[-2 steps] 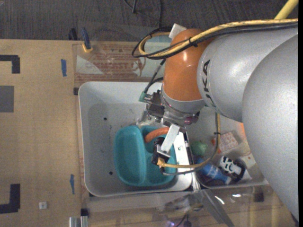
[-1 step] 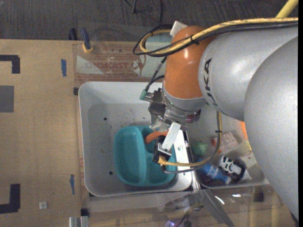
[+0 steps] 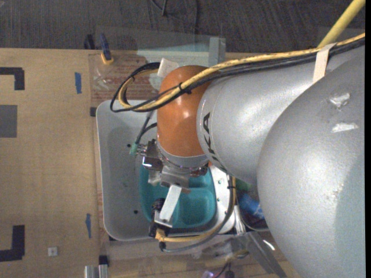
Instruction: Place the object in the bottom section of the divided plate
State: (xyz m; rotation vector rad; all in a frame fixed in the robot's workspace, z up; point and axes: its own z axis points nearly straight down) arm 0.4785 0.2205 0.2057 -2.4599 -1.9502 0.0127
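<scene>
A teal divided plate [image 3: 200, 204] lies in the left white bin [image 3: 113, 155], near its lower right part. The arm's orange band and wrist hang right over the plate and cover most of it. The gripper [image 3: 152, 165] points down at the plate's upper left edge, mostly hidden under the wrist. I see no loose object between the plate and the gripper.
A blue thing [image 3: 250, 204] shows in the right bin, just right of the plate under the grey arm. Blue tape marks [image 3: 77, 83] and black marks [image 3: 13, 77] lie on the wooden bench to the left. A clear plastic sheet [image 3: 162, 48] stands behind the bin.
</scene>
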